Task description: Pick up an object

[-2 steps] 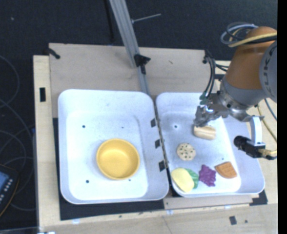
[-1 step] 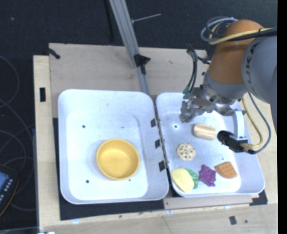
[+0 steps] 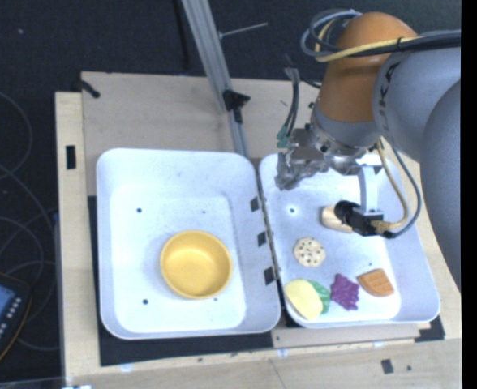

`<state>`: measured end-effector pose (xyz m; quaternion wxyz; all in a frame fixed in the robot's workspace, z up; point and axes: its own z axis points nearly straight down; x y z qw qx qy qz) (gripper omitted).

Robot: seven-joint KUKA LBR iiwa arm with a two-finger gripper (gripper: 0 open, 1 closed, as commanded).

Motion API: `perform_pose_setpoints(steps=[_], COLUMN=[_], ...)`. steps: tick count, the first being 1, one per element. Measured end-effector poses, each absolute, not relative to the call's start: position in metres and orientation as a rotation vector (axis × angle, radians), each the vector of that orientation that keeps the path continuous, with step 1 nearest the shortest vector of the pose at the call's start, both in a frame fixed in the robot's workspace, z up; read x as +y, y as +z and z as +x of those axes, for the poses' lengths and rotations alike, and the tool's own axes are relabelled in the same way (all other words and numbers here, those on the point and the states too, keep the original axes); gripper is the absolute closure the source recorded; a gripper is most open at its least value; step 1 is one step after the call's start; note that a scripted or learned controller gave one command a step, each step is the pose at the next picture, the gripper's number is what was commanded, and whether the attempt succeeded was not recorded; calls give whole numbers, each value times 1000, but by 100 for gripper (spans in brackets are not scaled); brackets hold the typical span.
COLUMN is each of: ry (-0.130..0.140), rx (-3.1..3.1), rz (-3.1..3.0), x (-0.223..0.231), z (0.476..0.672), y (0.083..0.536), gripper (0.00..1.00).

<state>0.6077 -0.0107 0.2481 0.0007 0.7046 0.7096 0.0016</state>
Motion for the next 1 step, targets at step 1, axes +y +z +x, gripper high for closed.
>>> perform_pose_setpoints(steps=[1], ry=[5], rx=[2230], rz=[2212], x=[40], z=[630], y=[256], gripper=[100])
